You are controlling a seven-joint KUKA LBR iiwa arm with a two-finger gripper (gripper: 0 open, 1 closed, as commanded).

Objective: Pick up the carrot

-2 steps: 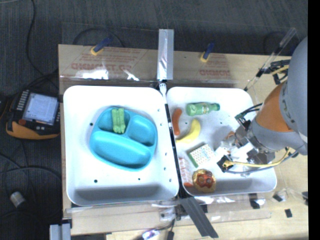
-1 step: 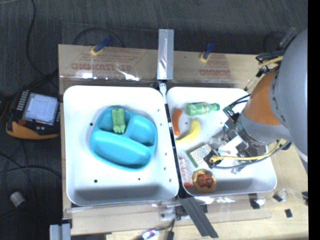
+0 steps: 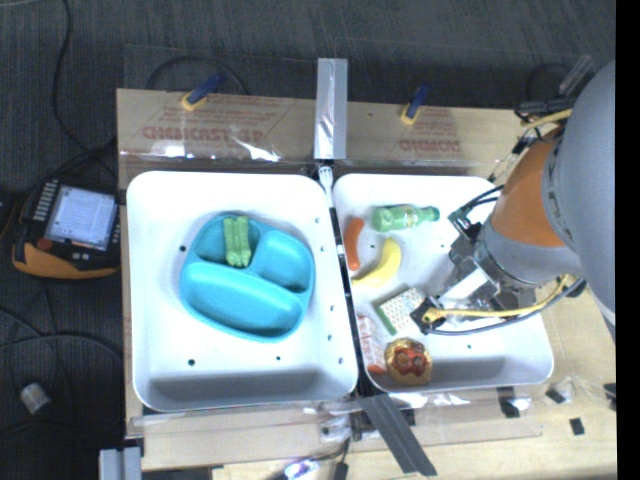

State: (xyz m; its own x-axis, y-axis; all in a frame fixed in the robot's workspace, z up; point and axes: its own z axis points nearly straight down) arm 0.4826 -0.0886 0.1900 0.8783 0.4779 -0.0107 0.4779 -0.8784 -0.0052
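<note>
The two-finger claw (image 3: 432,317) is hanging low in the right white bin (image 3: 520,363), grip impossible to tell. Left of it and farther back, the slim orange carrot (image 3: 353,245) is lying against the bin's left wall, just beside the curved yellow banana (image 3: 380,264).

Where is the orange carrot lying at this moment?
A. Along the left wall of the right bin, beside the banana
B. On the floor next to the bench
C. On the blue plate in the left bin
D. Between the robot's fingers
A: the carrot lies against the left wall of the right bin, just left of the banana, apart from the gripper.
</note>
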